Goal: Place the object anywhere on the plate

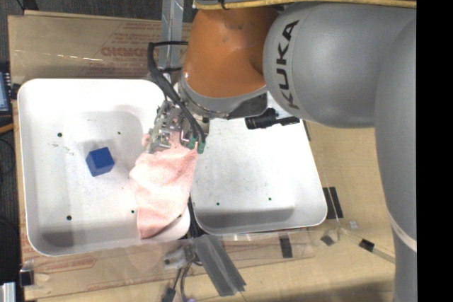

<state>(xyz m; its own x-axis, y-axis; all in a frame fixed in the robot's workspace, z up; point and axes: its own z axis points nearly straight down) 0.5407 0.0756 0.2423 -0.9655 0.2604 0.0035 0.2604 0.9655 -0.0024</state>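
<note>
A pink cloth (164, 184) lies draped along the right side of the left bin (42, 152), reaching from its middle down to its front right corner. My gripper (173, 132) hangs right over the cloth's upper end and appears to touch it. The orange band and grey body of the arm (283, 60) cover the space behind it. A small blue cube (100, 160) sits on the left bin's floor, to the left of the cloth and apart from it. A pale rounded edge (180, 224) shows under the cloth's lower end; I cannot tell what it is.
The right bin (255, 180) has its back half hidden by the arm. Brown cardboard (85, 46) lies behind the bins. Brackets and tape marks (212, 262) sit on the bench in front.
</note>
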